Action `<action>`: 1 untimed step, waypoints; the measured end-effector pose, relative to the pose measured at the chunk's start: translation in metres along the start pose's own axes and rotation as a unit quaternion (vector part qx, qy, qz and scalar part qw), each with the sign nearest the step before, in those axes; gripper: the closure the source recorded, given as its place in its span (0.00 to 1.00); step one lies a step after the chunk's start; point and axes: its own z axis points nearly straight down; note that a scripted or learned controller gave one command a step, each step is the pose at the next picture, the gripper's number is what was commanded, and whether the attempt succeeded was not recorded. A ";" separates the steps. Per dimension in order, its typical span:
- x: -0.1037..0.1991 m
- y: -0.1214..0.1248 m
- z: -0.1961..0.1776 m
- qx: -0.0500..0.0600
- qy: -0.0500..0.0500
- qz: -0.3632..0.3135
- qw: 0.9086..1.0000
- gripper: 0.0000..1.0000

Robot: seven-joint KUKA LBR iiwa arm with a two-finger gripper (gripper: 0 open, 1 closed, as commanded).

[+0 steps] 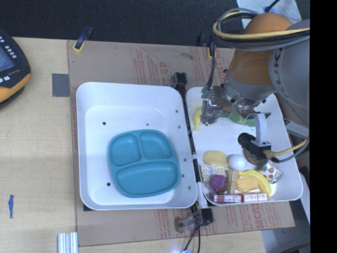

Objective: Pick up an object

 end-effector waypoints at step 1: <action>-0.053 0.073 -0.025 -0.006 -0.003 0.004 1.000 1.00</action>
